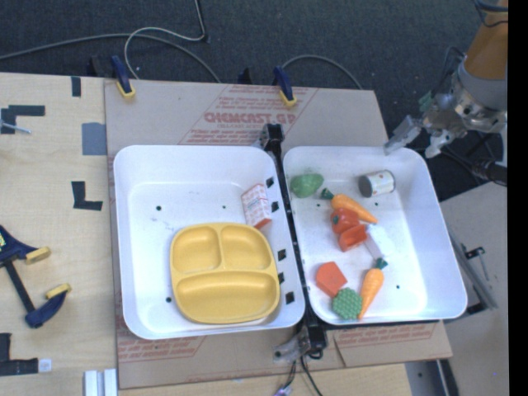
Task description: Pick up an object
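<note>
My gripper (417, 139) hangs above the far right rim of the right bin (441, 246), its two fingers spread open with nothing between them. Just below and left of it a grey-white cylinder (378, 183) lies in that bin. The same bin holds a green round piece (306, 185), an orange carrot (353, 208), a red piece (353, 236), an orange-red block (331, 278), a green knobbly piece (347, 304) and a second carrot (371, 285). In the left bin (136, 221) sit a yellow divided plate (224, 272) and a small red-and-white carton (256, 205).
Both bins rest on a cardboard sheet (231, 114) held by blue-and-yellow clamps (122, 77) at the back. A black clip (272, 134) joins the bins at the far seam. More clamps (33, 291) lie on the bench at the left.
</note>
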Controlling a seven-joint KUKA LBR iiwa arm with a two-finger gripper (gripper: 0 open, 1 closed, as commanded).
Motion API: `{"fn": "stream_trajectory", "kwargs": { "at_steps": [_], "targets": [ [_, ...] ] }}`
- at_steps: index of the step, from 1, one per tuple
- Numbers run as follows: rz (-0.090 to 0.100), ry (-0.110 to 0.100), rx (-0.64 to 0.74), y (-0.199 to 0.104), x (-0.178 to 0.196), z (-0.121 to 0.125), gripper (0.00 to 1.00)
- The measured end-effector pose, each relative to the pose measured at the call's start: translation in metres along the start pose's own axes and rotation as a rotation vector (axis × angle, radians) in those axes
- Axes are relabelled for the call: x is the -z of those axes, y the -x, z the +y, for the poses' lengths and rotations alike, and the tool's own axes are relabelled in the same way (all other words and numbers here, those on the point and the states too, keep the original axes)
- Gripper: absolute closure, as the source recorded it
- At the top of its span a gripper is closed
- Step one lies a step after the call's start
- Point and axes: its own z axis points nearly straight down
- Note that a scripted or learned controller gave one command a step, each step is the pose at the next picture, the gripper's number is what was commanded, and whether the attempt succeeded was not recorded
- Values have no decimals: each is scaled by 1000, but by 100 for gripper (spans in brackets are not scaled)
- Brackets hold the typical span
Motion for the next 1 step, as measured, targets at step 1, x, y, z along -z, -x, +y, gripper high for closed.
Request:
{"fn": "stream_trajectory", "kwargs": {
  "at_steps": [1],
  "targets": [
    [0,1,0,-28,-139,-35,0]
  ]
}}
